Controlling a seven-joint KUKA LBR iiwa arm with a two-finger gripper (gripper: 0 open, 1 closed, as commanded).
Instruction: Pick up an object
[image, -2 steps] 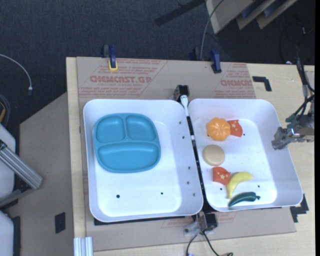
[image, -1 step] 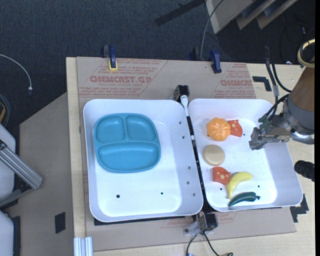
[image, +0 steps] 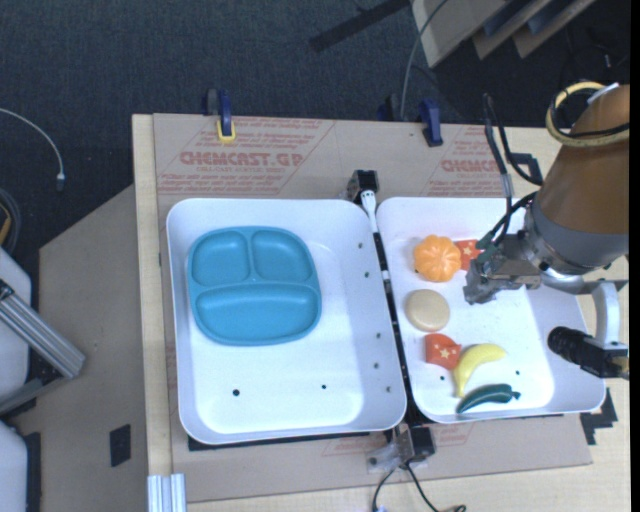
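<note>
While jaws' state is unclear, gripper (image: 487, 280) hovers beside round dimpled orange (image: 437, 258).

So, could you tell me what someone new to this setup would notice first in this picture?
Probably the blue divided plate, alone in the left bin. Next, the cluster of toy food in the right bin: an orange, a beige round piece, a red piece, a banana and a dark green item. The arm's end effector sits just right of the orange.
</note>
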